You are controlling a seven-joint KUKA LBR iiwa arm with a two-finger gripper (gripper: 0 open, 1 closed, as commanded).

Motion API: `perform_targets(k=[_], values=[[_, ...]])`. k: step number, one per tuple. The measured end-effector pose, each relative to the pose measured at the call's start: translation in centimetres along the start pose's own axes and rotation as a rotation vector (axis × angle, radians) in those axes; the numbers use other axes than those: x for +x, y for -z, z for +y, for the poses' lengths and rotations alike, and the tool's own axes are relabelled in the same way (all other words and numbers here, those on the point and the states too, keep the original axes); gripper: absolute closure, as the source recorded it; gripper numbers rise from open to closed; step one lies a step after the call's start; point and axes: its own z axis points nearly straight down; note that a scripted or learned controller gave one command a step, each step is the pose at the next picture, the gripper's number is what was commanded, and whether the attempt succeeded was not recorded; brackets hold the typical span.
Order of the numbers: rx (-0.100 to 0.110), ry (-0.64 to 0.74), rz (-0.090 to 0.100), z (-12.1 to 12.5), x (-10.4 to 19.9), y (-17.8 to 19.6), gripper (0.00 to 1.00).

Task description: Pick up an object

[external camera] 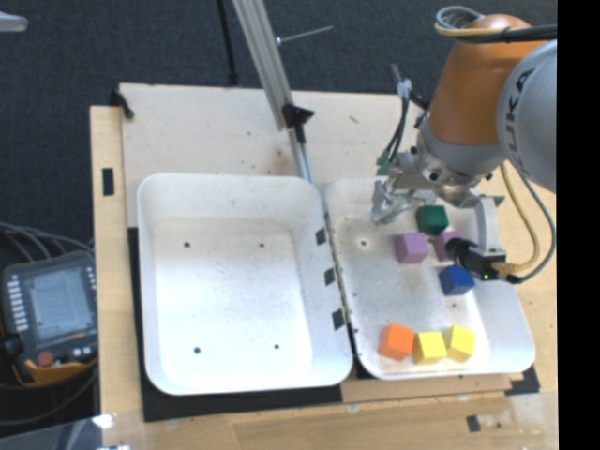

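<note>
Fingers (386,206) hang low in the right white plastic bin (506,345), near its upper-left corner; how far apart they stand cannot be told, and nothing shows between them. Risk: closing here likely catches nothing but bin floor, or the wrist nudges the small green cube (432,218) just right of the fingers. Small purple cube (411,247) sits below-right of the fingers, apart. Blue cube (456,279) lies farther out; orange cube (397,341) and two yellow cubes (431,347) line the bin's bottom edge.
</note>
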Motion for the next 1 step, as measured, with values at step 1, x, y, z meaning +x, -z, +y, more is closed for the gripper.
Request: perform_targets(k=[1], values=[[0.001, 0.0, 0.0, 2.52, 5.22, -1.19, 1.0]])
